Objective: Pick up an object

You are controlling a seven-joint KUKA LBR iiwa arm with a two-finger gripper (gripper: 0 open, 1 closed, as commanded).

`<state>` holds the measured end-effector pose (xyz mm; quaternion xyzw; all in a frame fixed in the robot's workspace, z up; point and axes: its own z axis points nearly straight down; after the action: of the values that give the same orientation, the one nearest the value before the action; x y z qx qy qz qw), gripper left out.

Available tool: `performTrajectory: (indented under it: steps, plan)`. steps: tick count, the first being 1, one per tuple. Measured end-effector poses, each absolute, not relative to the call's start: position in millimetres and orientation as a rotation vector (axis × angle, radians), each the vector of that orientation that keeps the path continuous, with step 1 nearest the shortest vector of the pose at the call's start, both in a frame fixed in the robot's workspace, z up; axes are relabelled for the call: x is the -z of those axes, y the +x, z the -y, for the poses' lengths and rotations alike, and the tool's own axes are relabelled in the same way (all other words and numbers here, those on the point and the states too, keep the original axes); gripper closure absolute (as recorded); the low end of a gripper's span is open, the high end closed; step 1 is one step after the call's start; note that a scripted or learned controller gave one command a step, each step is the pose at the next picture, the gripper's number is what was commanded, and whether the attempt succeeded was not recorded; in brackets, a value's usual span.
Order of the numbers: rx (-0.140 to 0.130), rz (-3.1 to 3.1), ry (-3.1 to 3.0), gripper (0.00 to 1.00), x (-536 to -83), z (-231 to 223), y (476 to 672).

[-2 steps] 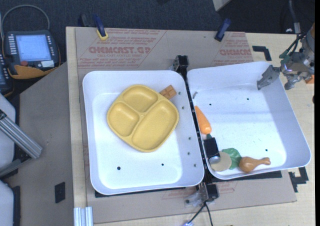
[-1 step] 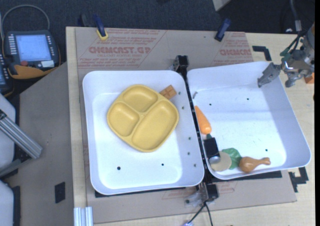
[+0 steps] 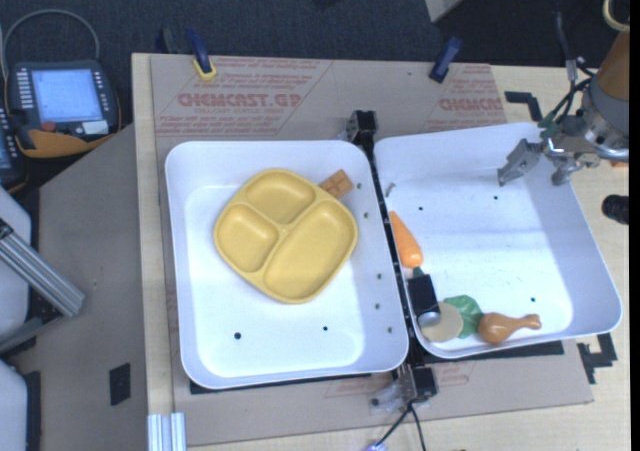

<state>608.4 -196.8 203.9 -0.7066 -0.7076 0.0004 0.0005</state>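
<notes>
My gripper (image 3: pixel 540 165) hangs over the far right part of the right bin (image 3: pixel 560 239), its fingers spread open with nothing between them. An orange carrot (image 3: pixel 405 239) lies at this bin's left wall. In the near left corner sit a black block (image 3: pixel 421 293), a beige round piece (image 3: pixel 443 324), a green item (image 3: pixel 465 308) and a brown drumstick (image 3: pixel 506 323). All of these lie well to the near left of the gripper. In the left bin (image 3: pixel 200 319) rests a yellow divided plate (image 3: pixel 287 234), with a small brown block (image 3: pixel 337 182) at its far right edge.
The two bins stand side by side on a cardboard sheet (image 3: pixel 300 89) held by a yellow clamp (image 3: pixel 203 61) and a blue clamp (image 3: pixel 444 59). A teach pendant (image 3: pixel 62 99) lies off the bench at the far left.
</notes>
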Motion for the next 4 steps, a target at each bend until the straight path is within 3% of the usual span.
performTrajectory:
  steps: [2,3,4]
  plan:
    - [-0.001,2.222,-2.221,0.00,-103.5,190.7,609.2]
    - [0.003,2.228,-2.227,1.00,-117.9,191.7,611.2]
    - [0.004,2.227,-2.225,1.00,-179.2,187.2,606.8]
